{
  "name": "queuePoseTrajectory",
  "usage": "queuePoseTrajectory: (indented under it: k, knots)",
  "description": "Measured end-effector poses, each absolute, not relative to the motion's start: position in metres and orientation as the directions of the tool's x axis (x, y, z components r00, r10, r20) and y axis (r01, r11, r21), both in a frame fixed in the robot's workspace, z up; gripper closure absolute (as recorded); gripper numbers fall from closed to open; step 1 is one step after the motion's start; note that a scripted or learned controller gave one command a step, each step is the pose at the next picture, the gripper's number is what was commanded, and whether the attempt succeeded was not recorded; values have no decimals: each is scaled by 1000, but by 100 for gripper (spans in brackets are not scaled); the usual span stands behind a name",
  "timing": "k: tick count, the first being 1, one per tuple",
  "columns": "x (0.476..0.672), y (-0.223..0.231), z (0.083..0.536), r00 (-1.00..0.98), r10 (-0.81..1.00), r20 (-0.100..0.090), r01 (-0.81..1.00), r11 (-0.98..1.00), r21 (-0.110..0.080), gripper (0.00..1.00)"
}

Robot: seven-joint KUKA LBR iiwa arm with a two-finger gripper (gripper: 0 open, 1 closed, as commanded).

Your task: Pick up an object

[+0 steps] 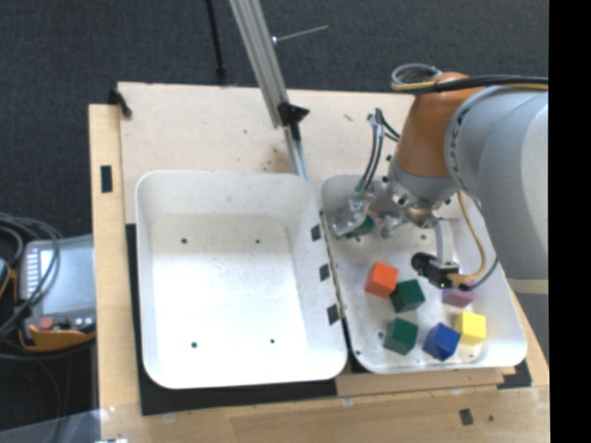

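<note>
No brand, label or writing can be read on anything in view.

Right bin (513,335) holds six blocks, clustered in its near half. Orange block (380,279) sits nearest the bin's middle, turned so a corner faces the camera. Dark green block (407,294) is just beside it, at its lower right, touching or nearly so. Second green block (401,335) lies nearer the front rim, apart from the first. Blue block (442,341) and yellow block (471,327) sit side by side at the front right, close together. Pink block (458,294) is partly hidden behind a black fitting and cable on the arm. All blocks are roughly cubic; no long axis to record.

Gripper (352,220) is low over the far left part of the right bin, near the wall shared with the left bin (166,201), well apart from the blocks. Jaw state: cannot tell from this view; nothing seen between them.
</note>
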State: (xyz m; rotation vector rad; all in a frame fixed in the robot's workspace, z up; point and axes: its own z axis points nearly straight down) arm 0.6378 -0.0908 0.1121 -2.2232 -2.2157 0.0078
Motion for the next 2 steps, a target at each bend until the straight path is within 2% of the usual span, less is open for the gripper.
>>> queuePoseTrajectory:
  k: [1,2]
  knots:
    - [640,-91,127,10,1000,1,1000,-10,3,100]
    - [645,-98,173,4,1000,-1,1000,-4,6,100]
